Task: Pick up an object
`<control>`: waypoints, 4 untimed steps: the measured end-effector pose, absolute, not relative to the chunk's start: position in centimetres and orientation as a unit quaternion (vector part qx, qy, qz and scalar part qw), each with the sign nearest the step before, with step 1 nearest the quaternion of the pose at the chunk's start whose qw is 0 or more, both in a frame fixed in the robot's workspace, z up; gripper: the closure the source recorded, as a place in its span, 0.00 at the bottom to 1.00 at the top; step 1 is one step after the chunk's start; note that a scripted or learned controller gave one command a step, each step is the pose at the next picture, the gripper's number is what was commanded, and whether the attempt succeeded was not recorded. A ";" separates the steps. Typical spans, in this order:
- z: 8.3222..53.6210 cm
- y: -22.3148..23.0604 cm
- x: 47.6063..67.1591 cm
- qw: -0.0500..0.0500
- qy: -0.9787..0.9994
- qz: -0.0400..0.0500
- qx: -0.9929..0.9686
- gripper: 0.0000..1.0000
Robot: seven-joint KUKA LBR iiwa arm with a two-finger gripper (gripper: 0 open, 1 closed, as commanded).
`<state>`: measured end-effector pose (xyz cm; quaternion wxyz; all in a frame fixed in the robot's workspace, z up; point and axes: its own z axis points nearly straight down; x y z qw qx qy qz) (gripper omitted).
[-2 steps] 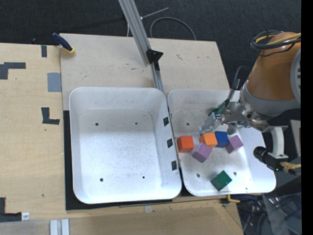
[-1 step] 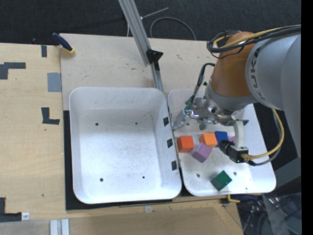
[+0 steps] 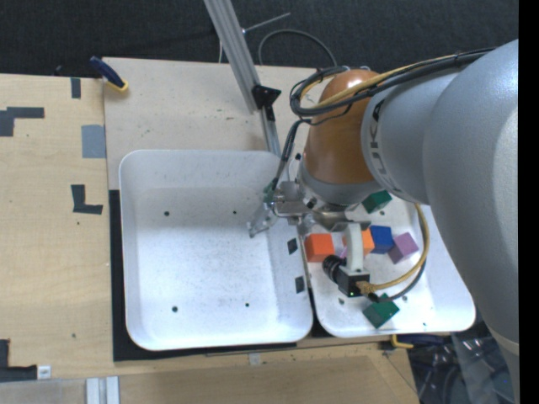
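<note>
My gripper (image 3: 263,219) hangs over the ridge between the two bins, at the right edge of the left bin (image 3: 152,225). The orange wrist band and the grey arm cover much of the right bin (image 3: 450,305). In the right bin lie an orange block (image 3: 318,247), a blue block (image 3: 381,237), a purple block (image 3: 406,245), a dark green block (image 3: 381,311) near the front and a second green block (image 3: 376,200) under the arm. The orange block lies just right of the gripper and below it in the view. I see nothing held.
A slanted metal pole (image 3: 236,49) rises behind the bins. Cables (image 3: 396,289) loop from the wrist over the right bin. A blue and yellow object (image 3: 109,72) lies on the bench at the back left. Grey tape marks (image 3: 93,141) dot the wooden bench to the left.
</note>
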<state>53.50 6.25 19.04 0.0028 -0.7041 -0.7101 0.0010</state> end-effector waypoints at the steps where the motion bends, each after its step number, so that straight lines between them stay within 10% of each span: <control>1: 19.1 5.7 53.6 0.001 -0.708 0.001 -0.707 0.00; 4: 19.1 5.7 53.6 0.001 -0.708 0.001 -0.707 0.00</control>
